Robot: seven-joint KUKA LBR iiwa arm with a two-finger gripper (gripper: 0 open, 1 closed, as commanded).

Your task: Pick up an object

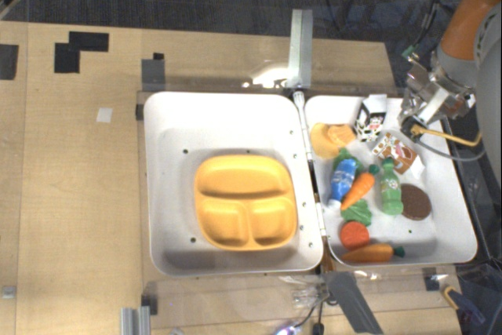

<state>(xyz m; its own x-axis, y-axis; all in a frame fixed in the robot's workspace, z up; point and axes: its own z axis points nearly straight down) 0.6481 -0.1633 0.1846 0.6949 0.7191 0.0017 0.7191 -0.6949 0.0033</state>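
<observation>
Wooden bench (70, 192): left bin (169, 169) holds yellow tray (245, 198).

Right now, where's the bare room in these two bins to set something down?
The left bin has bare floor all around the yellow tray, widest along its far edge and left side. The right bin is crowded mid-floor with toys, from the blue bottle to the carrot; only its right strip beside the brown cookie is free.
</observation>
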